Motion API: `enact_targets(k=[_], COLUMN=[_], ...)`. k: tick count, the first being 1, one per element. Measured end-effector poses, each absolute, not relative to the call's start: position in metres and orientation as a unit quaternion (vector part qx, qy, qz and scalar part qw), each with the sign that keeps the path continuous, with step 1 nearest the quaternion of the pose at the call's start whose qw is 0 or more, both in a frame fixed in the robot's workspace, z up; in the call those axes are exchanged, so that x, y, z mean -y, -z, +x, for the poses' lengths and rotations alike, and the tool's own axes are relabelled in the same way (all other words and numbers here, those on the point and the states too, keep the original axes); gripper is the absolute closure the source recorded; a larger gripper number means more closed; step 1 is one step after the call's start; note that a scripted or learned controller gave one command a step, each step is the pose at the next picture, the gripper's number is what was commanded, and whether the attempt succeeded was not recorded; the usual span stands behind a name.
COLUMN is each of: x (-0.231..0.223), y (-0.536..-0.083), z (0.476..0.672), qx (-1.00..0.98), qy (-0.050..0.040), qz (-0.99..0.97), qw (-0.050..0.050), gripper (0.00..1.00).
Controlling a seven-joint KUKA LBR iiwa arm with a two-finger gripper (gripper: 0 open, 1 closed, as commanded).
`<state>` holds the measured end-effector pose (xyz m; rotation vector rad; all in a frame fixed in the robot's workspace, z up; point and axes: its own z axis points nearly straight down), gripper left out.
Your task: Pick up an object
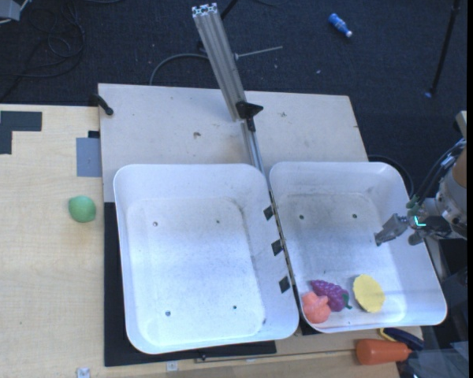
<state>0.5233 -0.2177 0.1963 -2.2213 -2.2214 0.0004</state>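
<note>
Metal end effector [401, 231], fingers apart, holds nothing above smooth white right bin [339, 181].

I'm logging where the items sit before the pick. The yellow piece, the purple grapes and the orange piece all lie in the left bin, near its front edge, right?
Not quite: they lie in the right bin, not the left bin. The camera view shows the yellow piece, the purple grapes and the orange piece together near its front edge.
</note>
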Motion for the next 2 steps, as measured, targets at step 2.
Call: enact_targets(k=[2], x=[0.218], y=[-0.133], z=[0.521], qx=[0.707], qy=[-0.0012], qz=[-0.707], qw=[0.002], gripper=[0.0])
